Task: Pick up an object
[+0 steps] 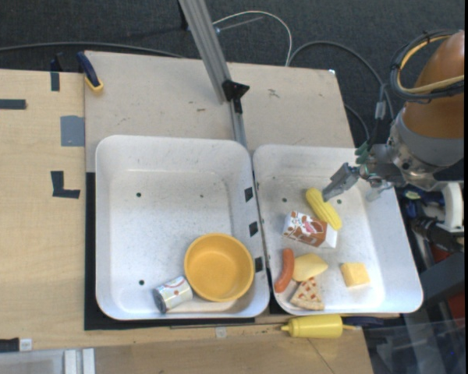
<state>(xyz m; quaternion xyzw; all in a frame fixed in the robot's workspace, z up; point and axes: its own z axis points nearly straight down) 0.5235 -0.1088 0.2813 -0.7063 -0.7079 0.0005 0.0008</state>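
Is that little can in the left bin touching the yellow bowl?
Touching. The camera view shows the can lying against the bowl's lower left rim, no gap between them.

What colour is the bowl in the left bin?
The bowl is yellow-orange, seen plainly in the camera view.

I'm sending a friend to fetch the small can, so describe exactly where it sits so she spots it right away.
Look at the left white bin, in its near corner. There, the small can lies on its side, touching the yellow bowl. It is the one silvery metal item with a red label, far smaller than the bowl.
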